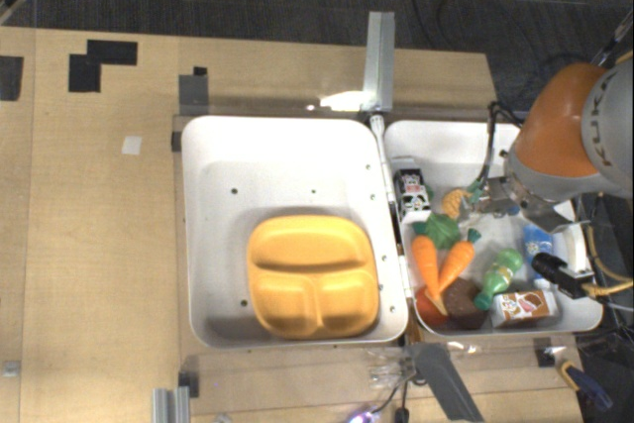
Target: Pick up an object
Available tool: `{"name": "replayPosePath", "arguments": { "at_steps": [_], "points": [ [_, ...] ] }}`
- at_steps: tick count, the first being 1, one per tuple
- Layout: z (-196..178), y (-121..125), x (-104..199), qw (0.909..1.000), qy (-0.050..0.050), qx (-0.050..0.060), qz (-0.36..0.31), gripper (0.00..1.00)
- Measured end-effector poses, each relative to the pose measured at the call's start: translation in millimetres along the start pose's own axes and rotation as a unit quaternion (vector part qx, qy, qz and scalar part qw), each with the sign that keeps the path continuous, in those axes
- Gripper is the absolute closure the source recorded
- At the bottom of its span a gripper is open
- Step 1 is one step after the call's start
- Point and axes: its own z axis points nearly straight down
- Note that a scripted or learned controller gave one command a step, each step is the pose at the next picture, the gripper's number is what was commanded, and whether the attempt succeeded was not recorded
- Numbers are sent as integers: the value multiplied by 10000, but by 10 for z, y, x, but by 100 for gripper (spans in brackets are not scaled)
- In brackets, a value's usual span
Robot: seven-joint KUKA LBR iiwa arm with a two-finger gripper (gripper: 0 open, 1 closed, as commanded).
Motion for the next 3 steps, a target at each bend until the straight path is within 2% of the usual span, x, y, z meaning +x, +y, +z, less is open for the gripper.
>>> {"name": "replayPosePath", "arguments": {
  "at_steps": [1,2,3],
  "points": [
    [-62,-238,-761,9964,-9,32,849,100],
    [197,79,-578,9539,-18,14,3003,100],
    [-950,745,-807,9258,-17,33,3779,100]
  ]
}}
